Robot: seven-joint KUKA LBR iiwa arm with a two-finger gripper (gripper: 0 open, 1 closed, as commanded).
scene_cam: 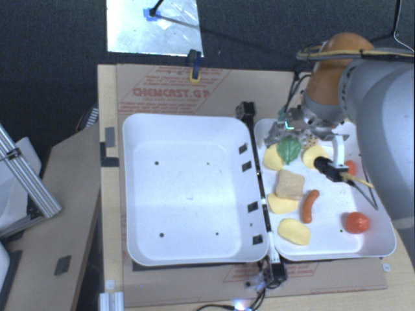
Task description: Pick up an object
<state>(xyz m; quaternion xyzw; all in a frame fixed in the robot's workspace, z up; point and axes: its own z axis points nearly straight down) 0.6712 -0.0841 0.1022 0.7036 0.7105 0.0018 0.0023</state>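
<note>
- Over the right bin (379, 241): our gripper (290, 133) hangs at the bin's far corner on view-left. The arm (382, 109) reaches in from view-right.
- Open or closed? We can't tell from this angle, and we see nothing held.
- Nearest obj.: green piece (289, 150), just camera-side of the gripper, perhaps partly under it. It's roundish w/ no clear long axis, so we judge wrist angle matters little.
- Tight spot: a yellow piece (273, 159) sits against it on view-left and a yellow lump (314, 155) just beside it on view-right. A tan block (290, 184) lies just nearer the camera.
- Further off: sausage (310, 206), long axis running roughly far-to-near. Tomato (356, 222) lies well apart, toward the near corner on view-right.
- Surface: smooth white plastic, shallow w/ sloped walls. The seam w/ the other bin (188, 193) is close on view-left, so there's little room that side.
- Risk, as we judge it: a short drop could nudge the neighbours or catch two at once.
</note>
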